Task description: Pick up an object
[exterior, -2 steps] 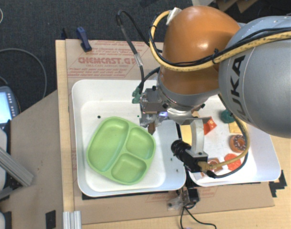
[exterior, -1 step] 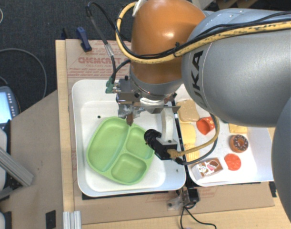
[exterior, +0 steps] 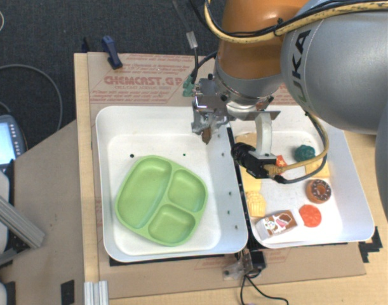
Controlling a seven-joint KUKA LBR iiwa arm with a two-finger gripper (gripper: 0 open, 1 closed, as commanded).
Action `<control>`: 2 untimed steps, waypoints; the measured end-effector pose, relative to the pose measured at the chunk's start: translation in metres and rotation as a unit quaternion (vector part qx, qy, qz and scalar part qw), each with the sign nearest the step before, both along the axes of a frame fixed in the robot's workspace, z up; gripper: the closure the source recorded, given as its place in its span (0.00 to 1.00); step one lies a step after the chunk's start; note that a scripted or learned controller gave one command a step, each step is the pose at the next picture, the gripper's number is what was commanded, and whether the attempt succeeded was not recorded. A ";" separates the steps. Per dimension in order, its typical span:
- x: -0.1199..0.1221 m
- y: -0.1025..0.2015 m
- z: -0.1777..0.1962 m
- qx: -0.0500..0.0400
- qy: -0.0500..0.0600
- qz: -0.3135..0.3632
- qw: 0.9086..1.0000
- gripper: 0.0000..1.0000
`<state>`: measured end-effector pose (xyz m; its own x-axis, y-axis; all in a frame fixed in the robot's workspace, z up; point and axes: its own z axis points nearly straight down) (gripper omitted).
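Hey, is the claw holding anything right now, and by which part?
Cannot tell: the claw hangs over the far right corner of the left shallow white bin, too dim to read.

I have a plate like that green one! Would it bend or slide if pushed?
Probably stiff: the green plate looks like moulded plastic with raised dividers. Lying flat in the smooth white bin, it would likely slide, not tip. Its wide shape may be hard to pinch.

One fixed camera sits above the bench (exterior: 143,75), looking down at a slant, fairly near the left bin (exterior: 149,138), with the right bin (exterior: 352,196) just right of it and the arm (exterior: 346,56) entering from that side.
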<state>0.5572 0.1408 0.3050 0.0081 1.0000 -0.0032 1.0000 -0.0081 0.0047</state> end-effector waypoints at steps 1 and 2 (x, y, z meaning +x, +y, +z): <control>0.004 -0.096 -0.110 -0.001 0.008 -0.002 1.000 1.00; -0.027 -0.004 -0.020 0.005 -0.002 0.009 1.000 1.00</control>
